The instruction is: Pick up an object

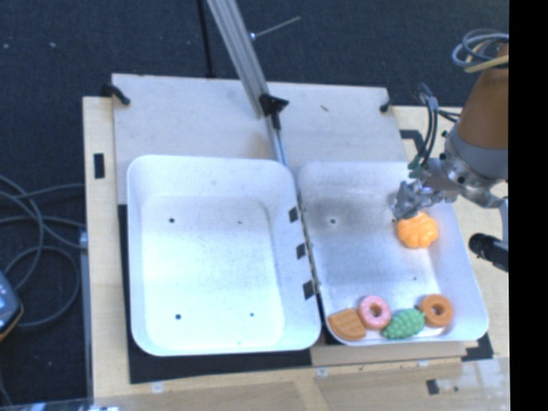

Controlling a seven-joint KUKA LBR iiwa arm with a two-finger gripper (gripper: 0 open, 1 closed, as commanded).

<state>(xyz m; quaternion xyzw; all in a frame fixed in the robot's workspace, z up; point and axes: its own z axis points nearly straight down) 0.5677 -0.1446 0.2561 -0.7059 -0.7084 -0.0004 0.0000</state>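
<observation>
In the right bin [360, 255] an orange lumpy toy [417, 231] lies near the right wall. My gripper [409, 202] hangs just above and to the left of it, close to its top edge, and I cannot make out whether they touch. Along the bin's front edge sit a tan cookie-shaped piece [347, 324], a pink donut [374, 312], a green bumpy piece [403, 324] and a brown donut [437, 310], packed close together.
The left bin [214, 255] stands beside the right one, with black clips [301, 251] along the shared rim. A metal pole [244, 54] slants up from the back. Cables [34, 221] lie off the bench at left.
</observation>
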